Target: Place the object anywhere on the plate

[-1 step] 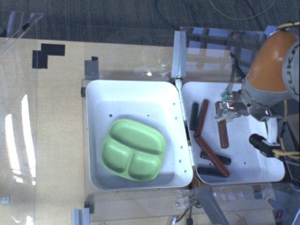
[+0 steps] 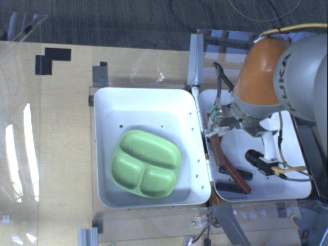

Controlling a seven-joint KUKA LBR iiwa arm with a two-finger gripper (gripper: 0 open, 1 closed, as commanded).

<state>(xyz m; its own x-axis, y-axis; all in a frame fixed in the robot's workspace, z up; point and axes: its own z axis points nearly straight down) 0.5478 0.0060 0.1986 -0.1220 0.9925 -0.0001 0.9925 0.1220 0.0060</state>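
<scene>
A light green plate (image 2: 146, 163) with three compartments lies in the left white bin (image 2: 133, 99), toward its front. In the right bin (image 2: 292, 188) lies a long reddish-brown object (image 2: 228, 165), running from the bin's left wall toward the front. My gripper (image 2: 215, 124) hangs low over the upper end of that object, close to the wall between the two bins. The grey wrist and its orange band (image 2: 261, 73) hide much of the right bin behind it. Whether the gripper touches the object cannot be told.
Two black pieces (image 2: 233, 187) lie beside the brown object near the right bin's front. A black part with a yellow cable (image 2: 261, 162) hangs from the arm over the right bin. The raised wall (image 2: 201, 137) separates the bins.
</scene>
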